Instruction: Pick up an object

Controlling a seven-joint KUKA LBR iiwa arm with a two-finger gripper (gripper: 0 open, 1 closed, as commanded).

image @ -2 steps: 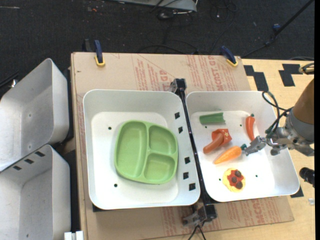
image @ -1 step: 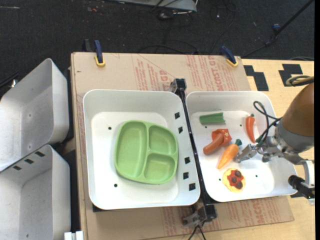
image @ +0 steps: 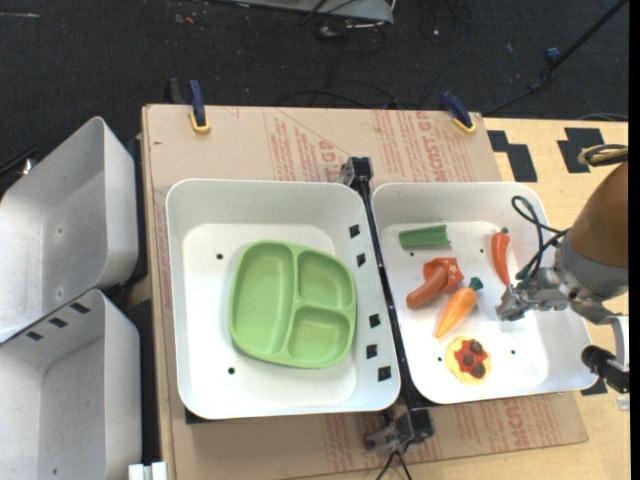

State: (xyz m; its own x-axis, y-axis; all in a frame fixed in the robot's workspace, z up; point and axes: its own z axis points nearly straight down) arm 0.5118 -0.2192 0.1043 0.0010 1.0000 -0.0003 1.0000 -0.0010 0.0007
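Low over the right bin (image: pixel 560 368), the hand (image: pixel 512 306) hangs just right of the toy carrot (image: pixel 455 311); from where I stand I cannot tell how it is set, and nothing shows in its grip. Around it lie a red sausage-like piece (image: pixel 432 281), a green block (image: pixel 424 236) toward the far wall, a thin orange-red pepper (image: pixel 500 256), and a small yellow disc with dark toppings (image: pixel 468 359) near the front. A green divided plate (image: pixel 293 304) sits in the left bin (image: pixel 200 218) on the desk (image: pixel 280 143).
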